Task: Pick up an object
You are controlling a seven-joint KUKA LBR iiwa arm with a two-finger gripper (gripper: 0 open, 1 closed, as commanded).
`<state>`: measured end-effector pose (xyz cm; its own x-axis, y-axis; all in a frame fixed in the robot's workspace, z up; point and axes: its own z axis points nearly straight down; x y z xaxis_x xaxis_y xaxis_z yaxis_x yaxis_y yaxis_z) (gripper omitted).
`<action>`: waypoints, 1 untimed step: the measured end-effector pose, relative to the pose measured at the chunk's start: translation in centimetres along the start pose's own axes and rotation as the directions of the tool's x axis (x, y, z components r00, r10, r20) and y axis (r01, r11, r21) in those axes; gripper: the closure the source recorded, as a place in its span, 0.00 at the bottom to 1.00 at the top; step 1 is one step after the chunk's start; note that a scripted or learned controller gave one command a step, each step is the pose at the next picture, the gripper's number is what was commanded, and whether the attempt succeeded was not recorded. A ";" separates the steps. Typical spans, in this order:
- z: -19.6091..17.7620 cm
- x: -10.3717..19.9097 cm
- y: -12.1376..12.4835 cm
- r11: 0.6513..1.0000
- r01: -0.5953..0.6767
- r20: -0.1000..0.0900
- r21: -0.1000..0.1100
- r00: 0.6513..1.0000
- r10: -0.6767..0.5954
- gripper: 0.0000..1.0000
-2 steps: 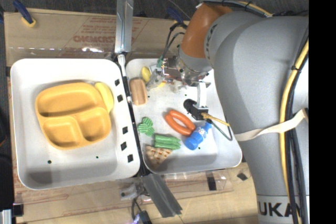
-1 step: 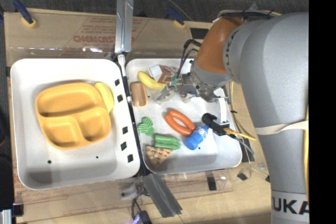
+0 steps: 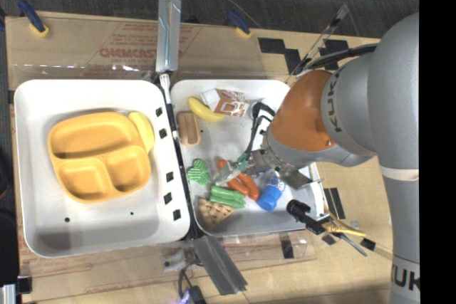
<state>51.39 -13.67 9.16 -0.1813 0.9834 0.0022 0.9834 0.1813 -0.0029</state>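
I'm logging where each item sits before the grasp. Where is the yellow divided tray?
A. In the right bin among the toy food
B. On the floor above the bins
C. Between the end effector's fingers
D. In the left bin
D: the yellow divided tray lies in the left bin, apart from the banana and other toy food in the right bin where the arm reaches.

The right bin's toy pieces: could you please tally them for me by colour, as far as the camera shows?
Yellow: 1, banana
Tan or brown: 3, bread stick, waffle, snack packet
Green: 2, leafy piece, bean pod
Orange: 1, carrot
Blue: 1, blue piece
Total: 8 visible; the claw and arm may hide more.
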 end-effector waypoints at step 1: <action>-1.0 -0.1 0.1 1.000 0.003 0.001 -0.001 1.000 -0.003 1.00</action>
<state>51.49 -13.73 10.14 -0.1841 0.9829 0.0015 0.9829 0.1841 -0.0019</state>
